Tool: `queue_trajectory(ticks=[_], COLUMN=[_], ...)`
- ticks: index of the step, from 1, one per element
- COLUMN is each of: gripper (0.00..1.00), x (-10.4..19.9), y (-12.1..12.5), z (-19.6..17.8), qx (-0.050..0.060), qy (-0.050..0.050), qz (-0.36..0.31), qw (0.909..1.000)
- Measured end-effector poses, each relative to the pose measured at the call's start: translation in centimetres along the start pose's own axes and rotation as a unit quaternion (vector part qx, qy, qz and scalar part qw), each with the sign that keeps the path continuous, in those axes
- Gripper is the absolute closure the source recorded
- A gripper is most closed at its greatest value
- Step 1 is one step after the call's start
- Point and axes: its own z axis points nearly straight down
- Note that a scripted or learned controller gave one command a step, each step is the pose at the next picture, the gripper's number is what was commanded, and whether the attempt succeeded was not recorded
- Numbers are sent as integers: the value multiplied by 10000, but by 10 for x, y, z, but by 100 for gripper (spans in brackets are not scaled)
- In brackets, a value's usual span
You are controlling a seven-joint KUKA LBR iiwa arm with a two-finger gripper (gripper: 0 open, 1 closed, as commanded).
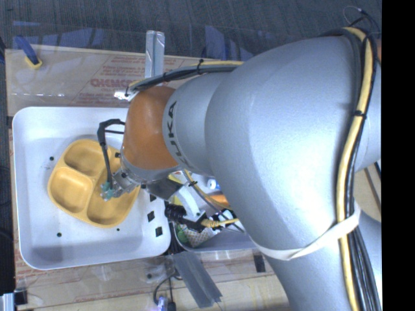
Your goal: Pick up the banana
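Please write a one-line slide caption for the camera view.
KUKA arm reaches over a yellow divided tray in the left white bin.

A: What colours sit in the left bin [39, 251]?

B: The bin is plain white, with a few small black dots on its floor. The divided tray [78, 183] near its middle is mustard yellow, 1 shade throughout.

A: And the arm [272, 148]?

B: Silver-grey, with a burnt-orange band [148, 131] above the wrist. A yellow cable [353, 115] and black ones run along it.

A: The bench [78, 76]?

B: Tan board with faded red print, beside dark grey floor.
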Motion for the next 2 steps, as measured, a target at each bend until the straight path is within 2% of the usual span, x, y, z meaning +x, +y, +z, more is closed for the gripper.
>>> queue_trajectory(ticks=[1, 2], gripper=[100, 100], x=[-1, -7], y=[0, -2], z=[-10, 5], qx=[7, -1], qy=[0, 4], qz=[-11, -885], qw=[10000, 9961])
